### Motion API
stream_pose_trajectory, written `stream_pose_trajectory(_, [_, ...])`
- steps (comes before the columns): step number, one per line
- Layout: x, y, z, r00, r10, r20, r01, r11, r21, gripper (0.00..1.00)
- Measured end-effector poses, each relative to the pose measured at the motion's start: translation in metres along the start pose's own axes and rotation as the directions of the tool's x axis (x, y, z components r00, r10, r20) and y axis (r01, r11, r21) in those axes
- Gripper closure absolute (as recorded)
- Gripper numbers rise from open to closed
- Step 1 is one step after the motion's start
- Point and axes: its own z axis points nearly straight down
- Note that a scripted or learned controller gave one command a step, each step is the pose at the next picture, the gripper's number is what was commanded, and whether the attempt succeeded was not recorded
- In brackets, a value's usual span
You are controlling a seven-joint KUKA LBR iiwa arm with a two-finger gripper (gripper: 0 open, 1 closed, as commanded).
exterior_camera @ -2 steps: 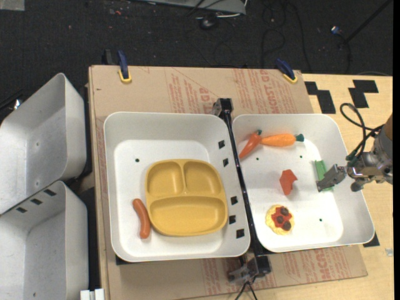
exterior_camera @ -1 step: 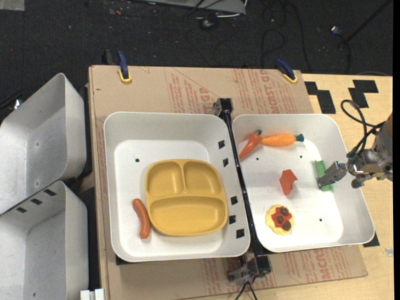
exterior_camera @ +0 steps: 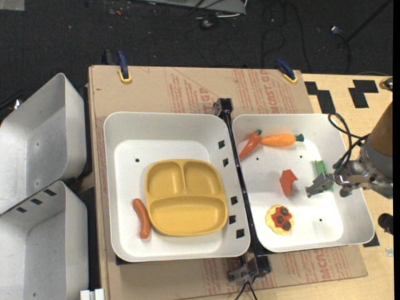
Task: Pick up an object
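Note:
The right bin (exterior_camera: 325, 230) holds a long orange carrot (exterior_camera: 279, 140) with a smaller carrot (exterior_camera: 250, 145) beside it at the back. A red block (exterior_camera: 287, 181) lies in the middle and a small round pizza toy (exterior_camera: 279, 219) at the front. A small green piece (exterior_camera: 320, 167) lies right of the block. My gripper (exterior_camera: 332, 187) hovers low over the bin's right side, just in front of the green piece and right of the red block. It is open and the white bin floor shows between its fingers.
The left bin (exterior_camera: 119, 167) holds a yellow divided plate (exterior_camera: 185, 197) with a sausage (exterior_camera: 142, 217) at its left. A black divider (exterior_camera: 235, 167) runs between the bins. White tubs (exterior_camera: 37, 167) stand at the far left.

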Motion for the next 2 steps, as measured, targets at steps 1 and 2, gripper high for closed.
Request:
stream_pose_trajectory(1, [0.005,0.001,0.063,1.0,0.0,0.0,0.0,1.0,0.001,0.0])
stream_pose_trajectory(2, [0.006,0.001,0.094,1.0,0.001,0.001,-0.001,1.0,-0.001,0.0])
